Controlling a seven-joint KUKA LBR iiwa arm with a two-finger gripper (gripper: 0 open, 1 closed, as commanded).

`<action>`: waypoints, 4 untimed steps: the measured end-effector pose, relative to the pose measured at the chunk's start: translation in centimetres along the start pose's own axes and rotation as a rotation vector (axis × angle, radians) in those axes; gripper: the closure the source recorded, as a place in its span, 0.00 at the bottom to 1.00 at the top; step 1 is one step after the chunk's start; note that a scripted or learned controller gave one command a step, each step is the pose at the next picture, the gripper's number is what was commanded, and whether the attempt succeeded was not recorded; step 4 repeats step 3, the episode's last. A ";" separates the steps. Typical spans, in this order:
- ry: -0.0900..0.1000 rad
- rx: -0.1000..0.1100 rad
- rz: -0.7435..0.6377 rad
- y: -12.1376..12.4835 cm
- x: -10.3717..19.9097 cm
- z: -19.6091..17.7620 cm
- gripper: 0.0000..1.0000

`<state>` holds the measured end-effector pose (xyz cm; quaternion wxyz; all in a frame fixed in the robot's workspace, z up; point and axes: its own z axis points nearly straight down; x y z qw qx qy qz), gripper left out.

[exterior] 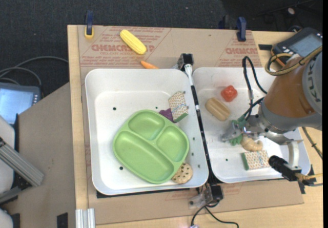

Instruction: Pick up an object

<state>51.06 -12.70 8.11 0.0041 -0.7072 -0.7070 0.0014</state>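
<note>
Grey metal end effector (pixel 231 133): low in the right white bin (pixel 215 163), beside a green leafy toy (pixel 237 139) and a tan lumpy toy (pixel 250 144); whether it grips anything cannot be told. Nearby candidates: tan bread-roll toy (pixel 217 108), red tomato toy (pixel 228 92), patterned packet (pixel 254 160). Advice: centre over one item, clear of neighbours, before closing and lifting straight up.

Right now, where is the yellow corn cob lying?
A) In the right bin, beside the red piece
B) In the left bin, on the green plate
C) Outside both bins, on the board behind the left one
C: the corn cob lies on the board beyond the left bin.
</note>
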 end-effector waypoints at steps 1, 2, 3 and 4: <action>-0.005 -0.011 0.002 0.4 -0.3 -1.4 1.00; -0.004 -0.010 -0.005 3.1 3.2 -0.3 1.00; -0.001 -0.021 -0.010 5.3 10.5 -11.0 1.00; -0.001 -0.021 -0.010 5.3 10.5 -11.0 1.00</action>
